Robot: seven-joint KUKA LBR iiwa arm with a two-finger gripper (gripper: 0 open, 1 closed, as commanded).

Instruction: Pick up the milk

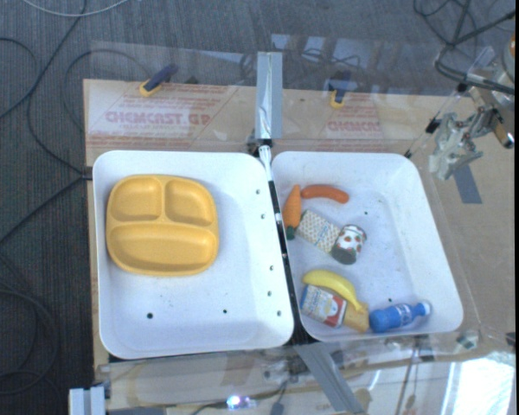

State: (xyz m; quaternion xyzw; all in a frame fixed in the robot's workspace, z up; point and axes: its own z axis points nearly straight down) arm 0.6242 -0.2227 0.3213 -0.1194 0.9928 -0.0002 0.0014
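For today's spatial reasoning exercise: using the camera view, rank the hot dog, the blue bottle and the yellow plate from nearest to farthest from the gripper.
From the gripper, beyond the right bin's top right corner:
1. Hot dog, top of the right bin.
2. Blue bottle, that bin's bottom edge.
3. Yellow plate, in the left bin.

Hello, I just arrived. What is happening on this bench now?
A robot arm is meant to pick up the milk carton, which lies untouched in the right bin, near its front edge, beside a banana and a blue bottle. The gripper is off to the upper right, outside the bin and away from the carton. A hot dog and a carrot lie further back. The left bin holds a yellow divided plate.
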